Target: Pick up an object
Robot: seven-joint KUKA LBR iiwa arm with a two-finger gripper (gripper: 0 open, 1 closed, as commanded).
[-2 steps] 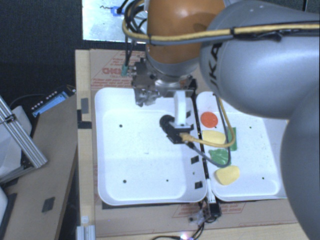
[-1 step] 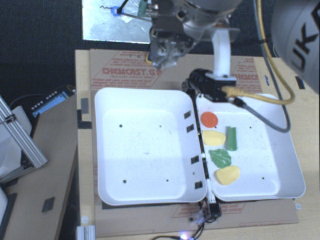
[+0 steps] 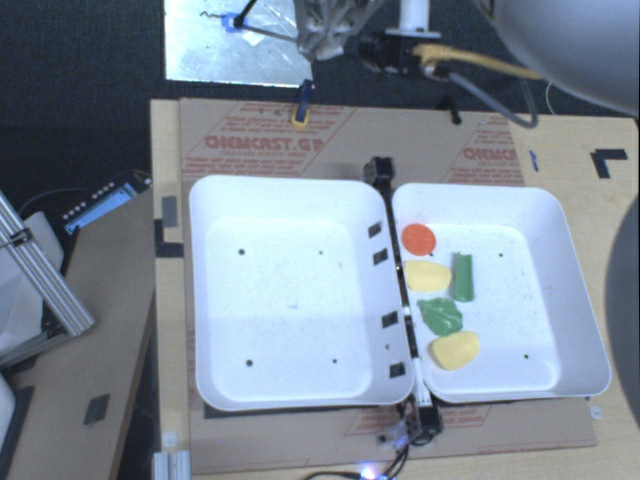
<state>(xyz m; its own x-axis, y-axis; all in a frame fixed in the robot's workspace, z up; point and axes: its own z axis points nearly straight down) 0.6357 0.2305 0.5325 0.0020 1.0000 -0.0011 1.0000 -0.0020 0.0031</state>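
Objects for picking sit bunched in the right bin (image 3: 560, 268), all close to its left wall by the divider: an orange disc (image 3: 418, 238) farthest back, a pale yellow piece (image 3: 428, 276) just in front of it, a green stick (image 3: 463, 276) right beside that, then a green leafy piece (image 3: 441, 315) and a yellow lump (image 3: 455, 350) nearest the front. They sit near one another, some nearly touching, and the bin floor to their right is bare white out to the far rim. The left bin (image 3: 290, 288) shows plain white floor with a few small dark dots.

High at the back of the view the gripper (image 3: 322, 23) hangs over a shiny metal sheet (image 3: 225, 23), well apart from both bins and from every piece. From here I cannot tell how the claw is set; nothing is visibly caught in it. A yellowish cable (image 3: 480, 61) runs off its right side.

Both bins rest on a brown board (image 3: 270, 138) with red lettering, atop a tan bench (image 3: 110, 298) with dark floor around.
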